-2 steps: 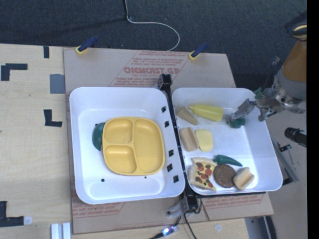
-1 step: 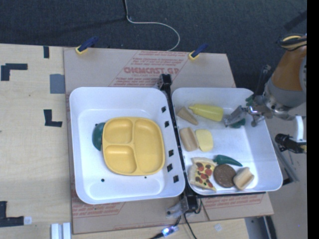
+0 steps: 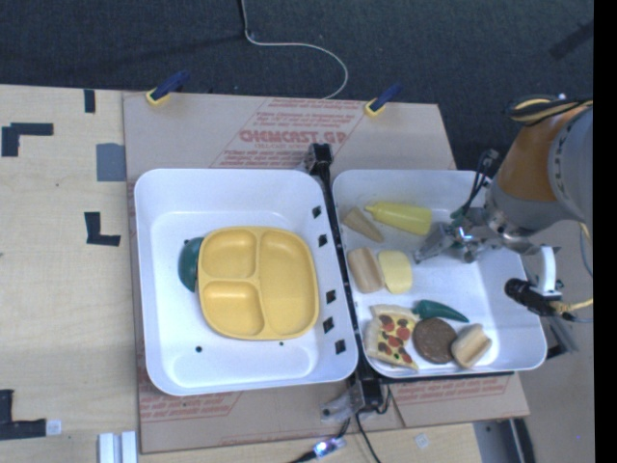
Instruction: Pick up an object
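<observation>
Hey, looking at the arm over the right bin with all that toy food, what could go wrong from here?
The hand sits low in the right bin, close to the yellow corn and the pale yellow block; it might nudge one aside instead of gripping it. The pizza slice, brown disc and bread roll lie packed together, so a grab there may catch two things or slip.

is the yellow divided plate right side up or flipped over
Right side up. The yellow divided plate lies flat in the left bin with its three hollow compartments facing the camera.
</observation>
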